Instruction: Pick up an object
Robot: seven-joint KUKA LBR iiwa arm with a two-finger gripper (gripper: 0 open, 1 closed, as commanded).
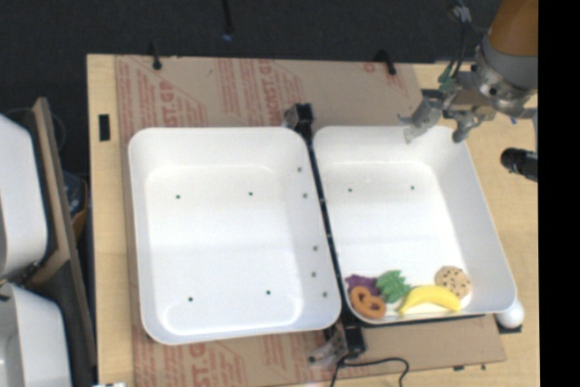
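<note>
White walls of the right bin crowd the banana, cookie and pretzel into its near corner, well apart from the gripper, whose jaws stand spread and empty, so a descent there risks striking the rim.

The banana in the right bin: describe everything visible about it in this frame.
The banana is a small yellow curved piece, toy-like with a smooth, plastic-looking surface. It lies flat at the near edge of the right bin, its ends curving upward in the view. A green leafy piece sits against its left end and a speckled cookie against its right. The gripper is far from it, over the bin's far edge.
</note>
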